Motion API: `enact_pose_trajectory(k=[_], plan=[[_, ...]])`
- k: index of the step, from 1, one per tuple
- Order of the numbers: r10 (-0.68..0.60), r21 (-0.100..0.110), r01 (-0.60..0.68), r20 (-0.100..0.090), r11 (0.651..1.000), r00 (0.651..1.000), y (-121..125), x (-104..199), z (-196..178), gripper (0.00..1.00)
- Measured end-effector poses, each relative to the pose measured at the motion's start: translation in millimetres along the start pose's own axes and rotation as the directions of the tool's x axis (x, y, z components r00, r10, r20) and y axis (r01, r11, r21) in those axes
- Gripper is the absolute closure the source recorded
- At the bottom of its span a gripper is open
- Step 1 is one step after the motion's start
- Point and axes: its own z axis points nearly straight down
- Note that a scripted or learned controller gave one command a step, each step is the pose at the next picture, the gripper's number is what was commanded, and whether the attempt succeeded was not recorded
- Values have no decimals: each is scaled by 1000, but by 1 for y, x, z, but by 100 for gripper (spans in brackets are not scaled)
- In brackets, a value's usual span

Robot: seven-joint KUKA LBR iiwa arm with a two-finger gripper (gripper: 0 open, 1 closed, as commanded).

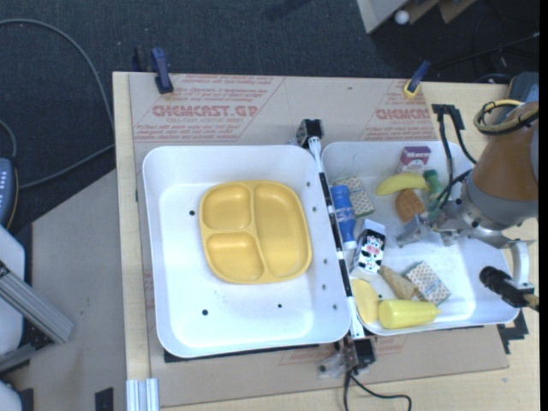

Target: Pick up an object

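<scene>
okay, my gripper (pixel 425 223) hovers low beside the banana (pixel 401 182), and i can't tell its jaw state; banana looks light, smooth, so i'd grab mid-body.

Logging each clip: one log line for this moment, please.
arm: over right bin | claw: low by banana, grip unclear | left bin: yellow tray

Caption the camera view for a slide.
Arm's gripper low in the cluttered right bin near a banana; yellow tray in left bin.
</scene>
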Motion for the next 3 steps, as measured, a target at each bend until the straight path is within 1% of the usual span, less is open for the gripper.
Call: enact_pose_trajectory(k=[1,2,3], plan=[[-2,-1,2,0,1000,1000,82,26,10,0],[-3,-3,3,2,1000,1000,82,25,-1,100],[-3,-2,3,-1,1000,1000,59,125,-91,100]])
